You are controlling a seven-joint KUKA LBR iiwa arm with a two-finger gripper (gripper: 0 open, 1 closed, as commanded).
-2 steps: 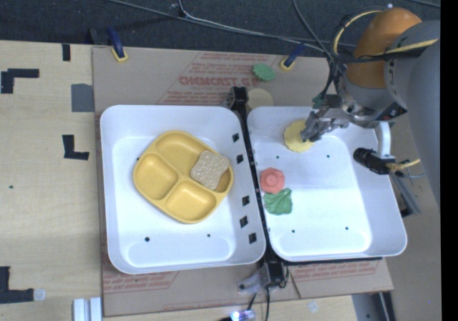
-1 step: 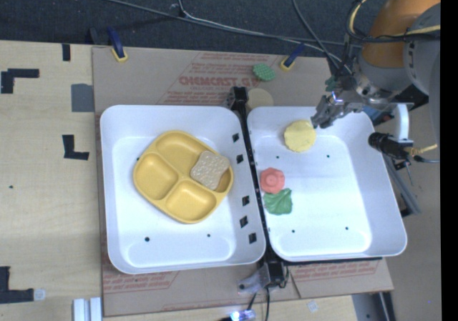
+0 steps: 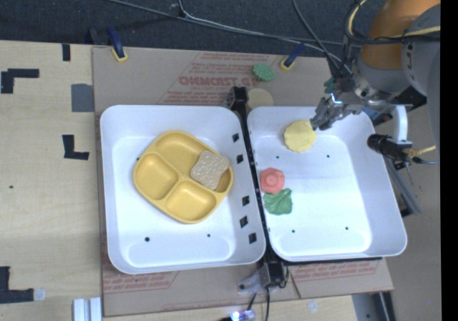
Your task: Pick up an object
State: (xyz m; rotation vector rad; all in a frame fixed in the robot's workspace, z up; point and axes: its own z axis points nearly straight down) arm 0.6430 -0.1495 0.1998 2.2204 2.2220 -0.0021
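In the right bin (image 3: 358, 237) lie a pale yellow round piece (image 3: 299, 136) near the back, a pink round piece (image 3: 272, 180) and a green leafy piece (image 3: 278, 202) by the left wall. My gripper (image 3: 321, 119) reaches in from the right and sits at the yellow piece's upper right edge, close to it or touching it. Whether the piece is between the fingers is not clear.
The left bin (image 3: 129, 241) holds a yellow divided plate (image 3: 172, 180) with a tan cracker (image 3: 209, 169) on its right part. A small green piece (image 3: 262, 71) lies on the cardboard behind the bins. Black clips line the divider between the bins. Cables hang over the back.
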